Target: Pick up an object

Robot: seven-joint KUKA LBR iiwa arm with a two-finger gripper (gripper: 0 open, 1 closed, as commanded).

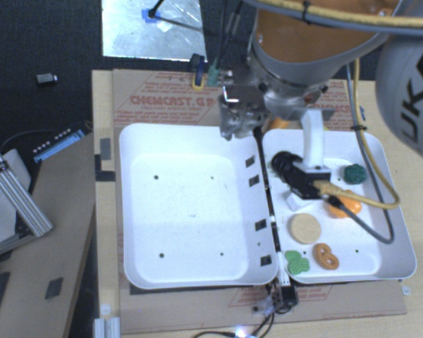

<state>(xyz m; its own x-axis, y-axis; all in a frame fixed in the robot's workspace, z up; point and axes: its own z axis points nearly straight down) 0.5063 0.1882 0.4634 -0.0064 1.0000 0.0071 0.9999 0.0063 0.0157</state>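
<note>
The tan disc (304,228) looks light, stiff and flat, best pinched across its rim; whether the tool (237,123) is open I cannot tell.

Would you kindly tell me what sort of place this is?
Most likely a robotics lab: a grey KUKA arm hangs over a white left bin and a right bin holding a toy pretzel and a tan disc.

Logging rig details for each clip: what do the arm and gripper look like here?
The arm is grey with a wide orange band above the wrist and dark lettering, partly cut off, on one link. A yellowish cable crosses the band. The gripper is a compact grey metal unit.
</note>
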